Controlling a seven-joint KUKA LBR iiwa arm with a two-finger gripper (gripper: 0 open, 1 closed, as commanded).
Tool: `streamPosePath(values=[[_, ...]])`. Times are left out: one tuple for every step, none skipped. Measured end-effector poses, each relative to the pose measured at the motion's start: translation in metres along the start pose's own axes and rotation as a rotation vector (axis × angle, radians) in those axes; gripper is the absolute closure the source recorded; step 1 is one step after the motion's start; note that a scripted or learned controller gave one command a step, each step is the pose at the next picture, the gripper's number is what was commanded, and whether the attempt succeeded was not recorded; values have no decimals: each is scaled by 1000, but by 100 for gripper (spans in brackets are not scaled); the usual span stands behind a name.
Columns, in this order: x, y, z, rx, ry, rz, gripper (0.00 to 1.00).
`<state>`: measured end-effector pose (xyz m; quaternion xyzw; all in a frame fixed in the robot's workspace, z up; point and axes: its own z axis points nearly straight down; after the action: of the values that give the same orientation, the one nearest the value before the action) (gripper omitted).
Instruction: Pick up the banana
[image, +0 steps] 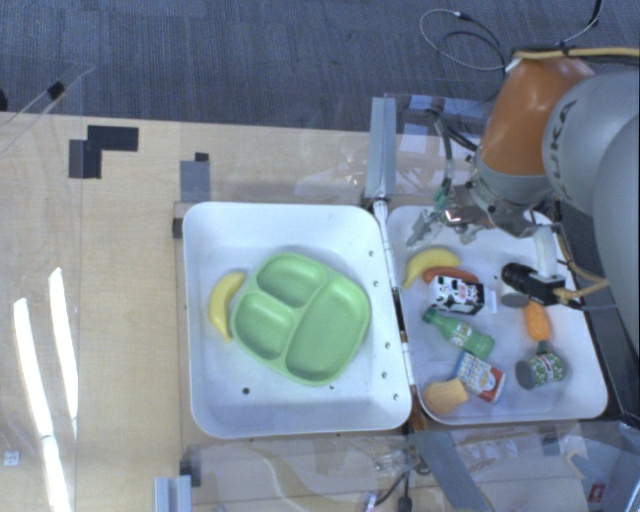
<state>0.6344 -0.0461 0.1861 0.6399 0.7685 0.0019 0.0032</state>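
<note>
Obs: your gripper (432, 224) hangs over the upper left corner of the right bin (590, 400), fingers parted a little and nothing between them, though the tips are small here and the gap is hard to judge. Nearest banana (431, 263) lies just below it toward the camera, long axis roughly left-right, curve arching upward. A second banana (223, 301) sits in the left bin (200, 400), beside the green tray (300, 317), well apart from the gripper
</note>
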Motion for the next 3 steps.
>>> streamPosePath(values=[[-64, 6, 79, -24, -4, 29, 0], [-50, 18, 99, -2, 0, -71, 0], [-49, 15, 89, 11, 3, -74, 100]])
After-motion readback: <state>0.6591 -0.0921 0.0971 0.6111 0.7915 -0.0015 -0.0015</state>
